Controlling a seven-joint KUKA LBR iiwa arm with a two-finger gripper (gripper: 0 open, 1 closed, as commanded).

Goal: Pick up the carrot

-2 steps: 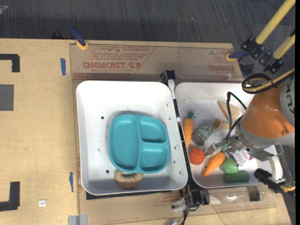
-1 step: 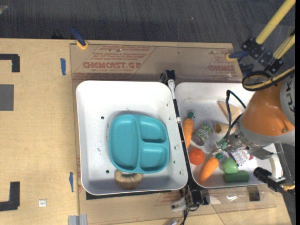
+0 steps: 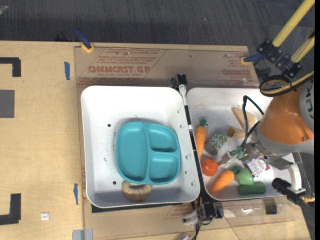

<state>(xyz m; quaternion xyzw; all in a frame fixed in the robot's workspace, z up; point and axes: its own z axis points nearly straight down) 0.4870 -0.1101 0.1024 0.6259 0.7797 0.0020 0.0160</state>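
Note:
Two orange carrots lie in the right bin (image 3: 220,101). One carrot (image 3: 200,140) lies lengthwise along the bin's left wall, its green top pointing to the far side. The other carrot (image 3: 222,180) lies tilted near the front wall. My gripper (image 3: 239,154) hangs low over the middle of the right bin, below the orange band (image 3: 286,124). It is to the right of the first carrot and just up and right of the second. Nothing orange sits under it.
A red tomato (image 3: 210,167), a small green can (image 3: 217,142), green pieces (image 3: 248,182) and a wooden spatula-like piece (image 3: 243,119) crowd the right bin. The left bin (image 3: 100,134) holds a teal divided plate (image 3: 148,153) and a brown ring (image 3: 136,190).

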